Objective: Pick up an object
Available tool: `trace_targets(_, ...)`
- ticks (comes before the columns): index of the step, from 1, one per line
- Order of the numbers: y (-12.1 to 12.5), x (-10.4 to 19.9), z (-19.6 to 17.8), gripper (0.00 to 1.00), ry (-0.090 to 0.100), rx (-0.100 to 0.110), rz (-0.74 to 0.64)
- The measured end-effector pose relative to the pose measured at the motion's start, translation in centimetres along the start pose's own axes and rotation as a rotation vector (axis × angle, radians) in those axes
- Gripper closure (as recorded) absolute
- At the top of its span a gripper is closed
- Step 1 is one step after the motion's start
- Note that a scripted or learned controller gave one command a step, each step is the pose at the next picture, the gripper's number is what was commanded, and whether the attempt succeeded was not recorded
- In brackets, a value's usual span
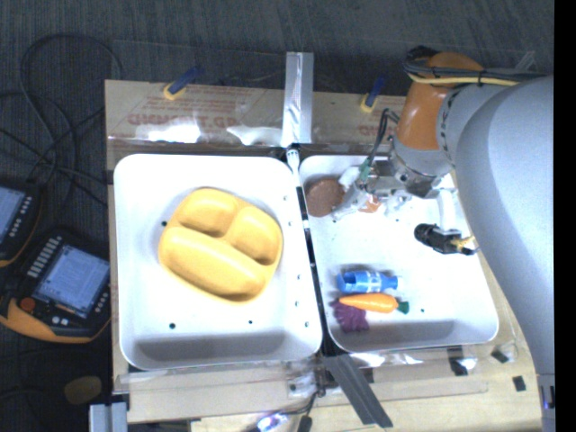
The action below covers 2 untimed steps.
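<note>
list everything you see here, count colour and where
left bin: 1, white, view left of the bench
right bin: 1, white, view right, touching the left one
loaf: 1, yellow, middle of left bin
lump: 1, brown, far-left corner of right bin
bottle: 1, blue, lying in right bin, near side
carrot: 1, orange with green tip, just in front of the bottle
purple thing: 1, purple, under the carrot's left end
clamps: 2, blue and yellow, bench's far edge
pendants: 2, dark with orange, floor at view left
cables: several, black, floor at view left
arm: 1, grey with orange band, reaching in from view right, tip beside the lump
</note>
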<state>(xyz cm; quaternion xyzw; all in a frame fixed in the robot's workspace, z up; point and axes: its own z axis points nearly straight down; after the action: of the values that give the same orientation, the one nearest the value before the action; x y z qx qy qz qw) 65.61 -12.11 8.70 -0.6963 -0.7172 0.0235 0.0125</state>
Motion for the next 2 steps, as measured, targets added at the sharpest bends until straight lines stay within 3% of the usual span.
trace_targets(2,-0.02,0.24,0.01,0.0,-0.001,0.001,0.031)
